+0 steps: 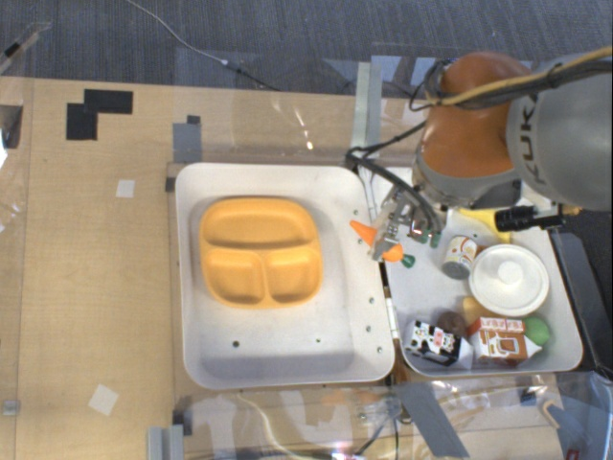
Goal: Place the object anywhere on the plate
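An orange plate (259, 250) with three compartments lies in the left white bin (287, 362). My gripper (391, 236) hangs over the divider between the two bins, just right of the plate. A small orange toy carrot (365, 230) sits between its fingers. The carrot's pointed tip sticks out to the left, and its green end (407, 259) shows at the lower right. The gripper is shut on it. The arm's orange band and grey wrist (469, 127) cover the back of the right bin.
The right bin (565, 357) holds a white bowl (508, 278), a small can (462, 253), a yellow piece (479, 220), a red carton (500, 340), a green item (539, 332) and a black-and-white object (433, 341). Cables trail from the wrist.
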